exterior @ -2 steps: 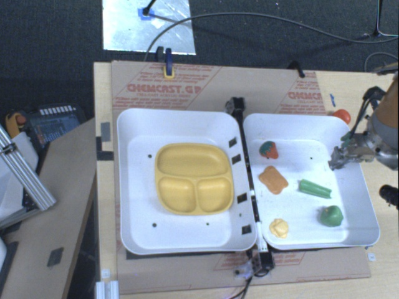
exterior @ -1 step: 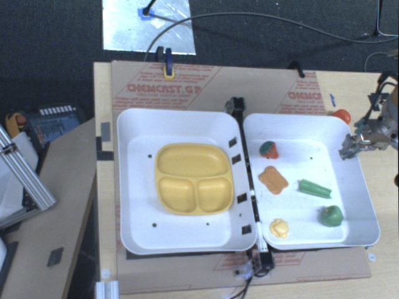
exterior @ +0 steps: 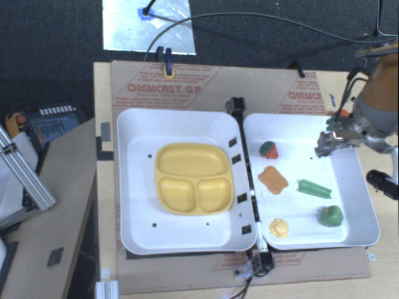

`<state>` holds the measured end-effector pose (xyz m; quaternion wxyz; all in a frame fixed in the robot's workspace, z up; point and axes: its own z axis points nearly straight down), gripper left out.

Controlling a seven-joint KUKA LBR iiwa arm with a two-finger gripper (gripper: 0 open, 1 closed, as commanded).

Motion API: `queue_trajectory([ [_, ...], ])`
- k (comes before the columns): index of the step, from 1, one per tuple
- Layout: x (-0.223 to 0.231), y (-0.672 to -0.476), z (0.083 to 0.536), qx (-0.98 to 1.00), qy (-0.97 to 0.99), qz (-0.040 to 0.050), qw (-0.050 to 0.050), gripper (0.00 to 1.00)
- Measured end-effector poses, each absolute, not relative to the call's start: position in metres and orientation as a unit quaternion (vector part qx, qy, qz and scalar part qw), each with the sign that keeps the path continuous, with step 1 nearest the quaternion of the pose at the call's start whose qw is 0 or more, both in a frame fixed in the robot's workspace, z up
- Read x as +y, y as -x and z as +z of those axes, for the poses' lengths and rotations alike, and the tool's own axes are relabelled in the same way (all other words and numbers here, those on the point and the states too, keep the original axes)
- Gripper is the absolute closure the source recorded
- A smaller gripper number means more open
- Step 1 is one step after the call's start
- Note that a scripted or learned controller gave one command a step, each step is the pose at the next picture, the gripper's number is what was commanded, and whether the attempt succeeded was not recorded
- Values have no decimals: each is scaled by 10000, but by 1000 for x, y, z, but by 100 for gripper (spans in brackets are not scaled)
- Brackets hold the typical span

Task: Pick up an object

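Still nothing gripped; tool [exterior: 325, 144] poised over right bin [exterior: 368, 185], finger state impossible to tell.
Could descend onto bare floor, well apart from green stick [exterior: 314, 189] and red piece [exterior: 268, 148].

Right of the right bin [exterior: 368, 220], the arm [exterior: 380, 98] runs off the picture's edge; its gripper [exterior: 325, 146] is blurred (fingers indistinct).

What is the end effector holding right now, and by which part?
Nothing visibly. The end effector hangs over the right bin, apart from the toy food items.
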<state>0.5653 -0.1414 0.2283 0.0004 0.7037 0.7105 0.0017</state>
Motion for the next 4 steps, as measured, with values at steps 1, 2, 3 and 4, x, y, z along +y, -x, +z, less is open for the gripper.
queue_trajectory([
  [1,-80,-568,235,7110,-7032,17,0,100],
  [2,-17,-573,227,7109,-7033,14,-6,100],
  [3,30,-568,228,7105,-7037,10,-4,100],
  [4,81,-579,236,7106,-7036,20,3,100],
])
